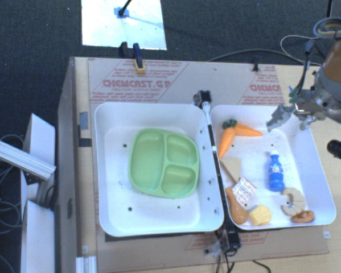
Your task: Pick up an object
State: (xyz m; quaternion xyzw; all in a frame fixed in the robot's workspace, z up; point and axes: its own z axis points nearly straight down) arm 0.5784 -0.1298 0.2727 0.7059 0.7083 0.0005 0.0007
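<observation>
The right bin (318,169) holds several toy foods: two orange carrots (238,132) at the back left, a blue bottle (275,170) in the middle, and a pale cheese wedge (231,167). A red-and-white packet (245,189), a brown drumstick (237,206), a yellow piece (261,214) and two ring-shaped pastries (295,203) lie along the front. My gripper (290,121) hangs over the bin's back right part, behind the bottle and to the right of the carrots. It is open, its fingers spread with nothing between them.
The left bin (110,152) holds a green divided plate (163,162). A black-and-white rod (207,118) lies along the rim between the two bins. Both bins rest on a cardboard sheet (159,81). Cables run behind the arm at the upper right.
</observation>
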